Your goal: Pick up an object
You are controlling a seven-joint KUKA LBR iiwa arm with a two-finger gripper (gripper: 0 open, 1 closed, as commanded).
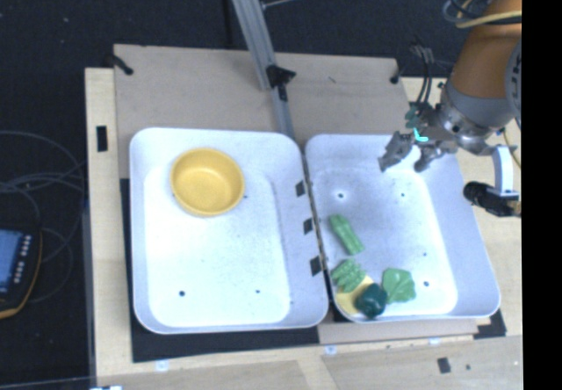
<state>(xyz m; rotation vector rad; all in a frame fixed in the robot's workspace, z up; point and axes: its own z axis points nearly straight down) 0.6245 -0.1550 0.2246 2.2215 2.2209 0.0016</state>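
My gripper [409, 158] hangs over the far right part of the right bin [457, 204], open, with nothing between its two fingers. Well below it in that bin lies a long green piece [345, 234] near the left wall. At the bin's near edge sits a cluster: a green leafy piece [347, 274], a second green piece [399, 284], a dark green round thing [371, 299] and a bit of yellow [351, 300] under them. A yellow bowl [207, 181] stands in the left bin [219, 292], toward its far left.
A grey metal rail [255, 28] runs from the top of the view down to the gap between the bins. A handheld device [13, 265] lies off the bench at the left edge.
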